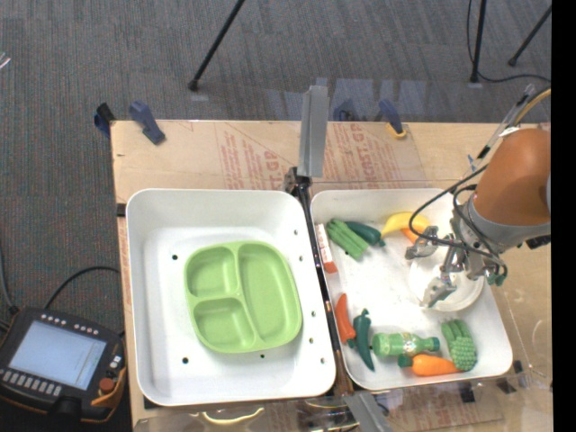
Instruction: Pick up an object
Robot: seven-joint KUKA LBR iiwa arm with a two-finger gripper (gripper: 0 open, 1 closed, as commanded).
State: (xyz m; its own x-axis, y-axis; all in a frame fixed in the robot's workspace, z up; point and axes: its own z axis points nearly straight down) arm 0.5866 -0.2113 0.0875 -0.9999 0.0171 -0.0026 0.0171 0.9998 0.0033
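The tabletop (252,156) is a light plywood sheet with faint red printed lettering across its rear portion, set over grey carpet. Two shallow white bins rest directly on it, side by side and touching along their inner edges. The left bin (153,241) covers most of the left half; the right bin (382,201) covers the right half. A grey upright bar (313,138) rises at the rear where the bins meet. Blue clamps grip the rear edge: one at the left corner (146,121), another toward the right (391,115). Bare board shows behind both bins and along the left margin.
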